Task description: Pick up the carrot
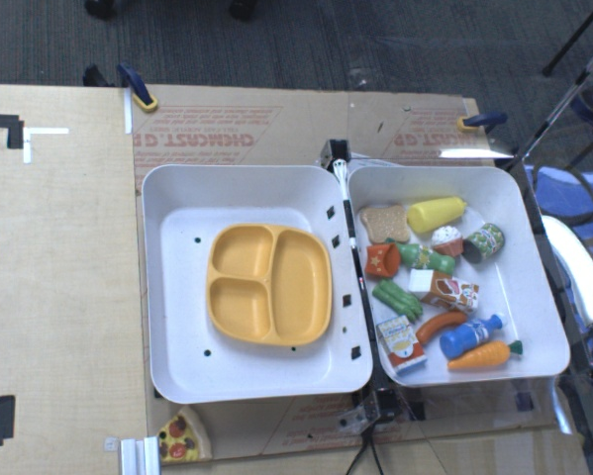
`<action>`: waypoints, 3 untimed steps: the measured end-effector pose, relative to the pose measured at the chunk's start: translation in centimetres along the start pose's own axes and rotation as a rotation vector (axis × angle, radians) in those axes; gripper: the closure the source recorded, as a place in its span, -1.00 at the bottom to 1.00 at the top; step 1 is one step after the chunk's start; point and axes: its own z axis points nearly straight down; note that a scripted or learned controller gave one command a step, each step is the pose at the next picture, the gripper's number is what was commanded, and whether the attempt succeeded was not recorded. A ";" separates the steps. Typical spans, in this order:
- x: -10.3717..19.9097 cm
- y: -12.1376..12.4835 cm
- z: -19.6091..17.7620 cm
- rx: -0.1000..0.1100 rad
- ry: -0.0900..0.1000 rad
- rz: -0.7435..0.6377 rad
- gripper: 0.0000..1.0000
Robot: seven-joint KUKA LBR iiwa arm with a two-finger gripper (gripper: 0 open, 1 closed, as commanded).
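Observation:
The carrot [482, 356] is orange with a green stub at its right end. It lies flat near the front right corner of the right bin [534, 255], just in front of a blue bottle [467, 335]. An orange sausage [440, 325] lies to its upper left.
The right bin also holds a bread slice [385, 224], a yellow piece [436, 213], a can [485, 240], green vegetables [397, 299], a juice carton [399, 341] and other toy food. The left bin [177, 265] carries a yellow divided plate [270, 284]. A toy pizza slice [179, 439] lies on the bench in front.

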 end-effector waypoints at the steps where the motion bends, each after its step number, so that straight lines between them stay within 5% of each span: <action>1: 0.0 0.2 -0.8 0.001 -0.004 -0.003 1.00; 2: 0.0 0.3 -0.8 0.001 -0.003 -0.004 -1.00; 3: -0.1 0.5 -1.7 0.001 -0.007 -0.006 1.00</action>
